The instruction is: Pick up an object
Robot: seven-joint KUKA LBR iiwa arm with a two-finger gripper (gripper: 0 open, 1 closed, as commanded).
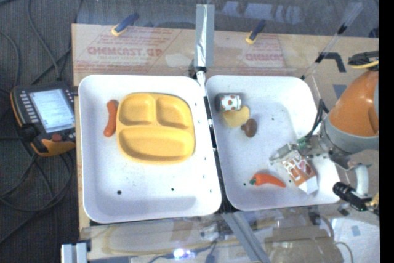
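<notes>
One carrot [267, 180], one tray [156, 127], two bins [98, 194]

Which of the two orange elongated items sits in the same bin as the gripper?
The carrot-like one, in the right bin near the gripper. The orange sausage lies in the left bin, beside the yellow tray.

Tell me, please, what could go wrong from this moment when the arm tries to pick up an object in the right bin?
1. The tool sits low by the small carton, close to the right bin's edge; it may push the carton against the wall.
2. The carrot lies just beside the carton and could be knocked away.
3. The yellow piece, brown piece and little can are crowded together, so a grasp there may catch two.
</notes>
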